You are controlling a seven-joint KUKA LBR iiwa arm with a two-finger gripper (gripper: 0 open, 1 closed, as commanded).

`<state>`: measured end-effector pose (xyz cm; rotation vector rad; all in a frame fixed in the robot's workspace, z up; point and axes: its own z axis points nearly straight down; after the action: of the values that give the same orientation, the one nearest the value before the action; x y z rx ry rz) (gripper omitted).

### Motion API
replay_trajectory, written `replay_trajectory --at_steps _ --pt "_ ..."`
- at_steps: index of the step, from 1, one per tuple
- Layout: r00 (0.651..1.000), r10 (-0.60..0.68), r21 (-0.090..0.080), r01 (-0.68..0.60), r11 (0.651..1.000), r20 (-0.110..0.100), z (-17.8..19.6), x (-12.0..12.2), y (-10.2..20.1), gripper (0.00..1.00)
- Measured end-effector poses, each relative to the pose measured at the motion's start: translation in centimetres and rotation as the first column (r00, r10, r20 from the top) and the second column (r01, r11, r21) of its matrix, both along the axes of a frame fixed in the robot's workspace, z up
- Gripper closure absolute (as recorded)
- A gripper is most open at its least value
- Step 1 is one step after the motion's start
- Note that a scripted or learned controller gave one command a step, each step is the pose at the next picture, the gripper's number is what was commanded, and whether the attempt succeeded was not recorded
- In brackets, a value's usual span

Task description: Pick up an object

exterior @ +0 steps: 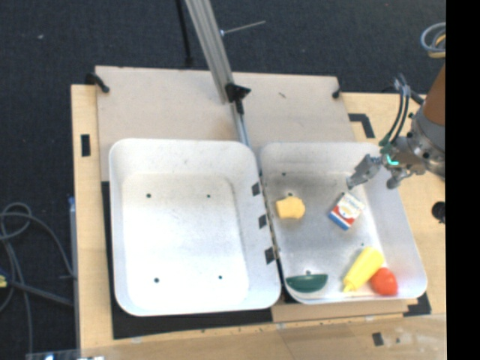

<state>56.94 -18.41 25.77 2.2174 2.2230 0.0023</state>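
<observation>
My gripper (379,175) hangs over the upper right part of the right bin (315,156), open, with nothing between its fingers. One fingertip (360,175) points down-left toward a small white, red and blue carton (345,211) just below it. A pale yellow chunk (290,208) lies left of the carton. Along the bin's near edge sit a dark green bowl-like piece (307,281), a yellow bottle-shaped item (363,268) and a red ball (384,282) touching it.
The left bin (184,231) stands beside the right one. A slanted metal mast (212,47) rises from the back of the bench. Cables lie on the floor at the left.
</observation>
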Motion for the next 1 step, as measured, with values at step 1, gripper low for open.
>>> replay_trajectory --at_steps 1 --pt "1.0 -0.005 -0.002 0.005 1.0 -0.005 -4.19 -0.04 -0.04 0.0"
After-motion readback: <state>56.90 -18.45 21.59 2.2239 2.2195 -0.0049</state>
